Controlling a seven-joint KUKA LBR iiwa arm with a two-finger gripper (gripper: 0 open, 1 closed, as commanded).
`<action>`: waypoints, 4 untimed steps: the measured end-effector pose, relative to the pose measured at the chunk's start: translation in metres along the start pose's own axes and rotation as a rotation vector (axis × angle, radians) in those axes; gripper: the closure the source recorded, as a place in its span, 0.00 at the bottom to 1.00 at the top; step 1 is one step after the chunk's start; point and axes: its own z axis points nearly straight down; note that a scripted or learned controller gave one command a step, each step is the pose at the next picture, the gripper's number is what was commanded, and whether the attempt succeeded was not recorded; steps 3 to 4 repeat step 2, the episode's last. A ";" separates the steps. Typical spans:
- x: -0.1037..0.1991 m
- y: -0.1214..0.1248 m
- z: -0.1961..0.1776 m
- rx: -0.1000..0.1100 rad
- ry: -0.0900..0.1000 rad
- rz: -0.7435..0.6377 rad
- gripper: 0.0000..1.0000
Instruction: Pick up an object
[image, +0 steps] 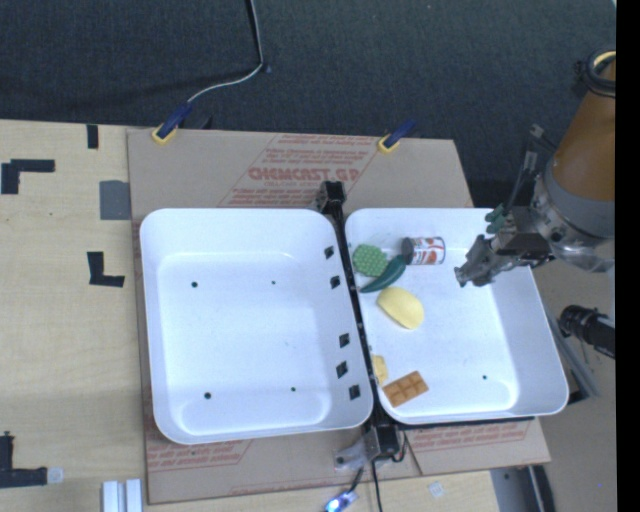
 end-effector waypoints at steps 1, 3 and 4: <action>0.073 -0.014 0.086 0.023 0.006 -0.009 1.00; 0.005 -0.005 -0.056 -0.004 -0.001 0.001 1.00; 0.005 -0.005 -0.056 -0.004 -0.001 0.001 1.00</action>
